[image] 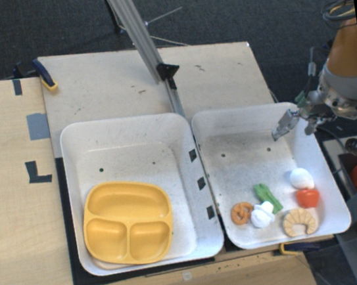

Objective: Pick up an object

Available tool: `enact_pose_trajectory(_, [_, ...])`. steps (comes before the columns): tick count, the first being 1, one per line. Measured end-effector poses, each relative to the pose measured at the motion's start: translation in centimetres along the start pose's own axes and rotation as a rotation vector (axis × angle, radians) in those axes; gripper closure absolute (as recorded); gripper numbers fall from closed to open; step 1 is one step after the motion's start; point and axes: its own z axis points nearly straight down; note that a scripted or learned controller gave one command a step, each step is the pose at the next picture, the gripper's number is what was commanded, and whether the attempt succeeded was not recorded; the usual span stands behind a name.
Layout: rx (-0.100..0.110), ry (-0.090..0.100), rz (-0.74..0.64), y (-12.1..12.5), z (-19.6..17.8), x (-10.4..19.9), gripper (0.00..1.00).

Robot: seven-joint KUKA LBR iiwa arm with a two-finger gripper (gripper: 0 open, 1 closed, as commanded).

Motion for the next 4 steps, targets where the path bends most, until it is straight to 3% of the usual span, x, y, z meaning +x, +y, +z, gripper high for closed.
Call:
enact_pose_trajectory(1, [0.0,0.0,0.0,0.0,0.0,0.0,0.0])
enact_pose_trajectory(3, [0.006,0.001,0.001,-0.2,10.3,0.8,0.0])
enact_pose_trajectory(4, [0.0,-0.002,0.0,-0.1,11.7,0.8,0.0])
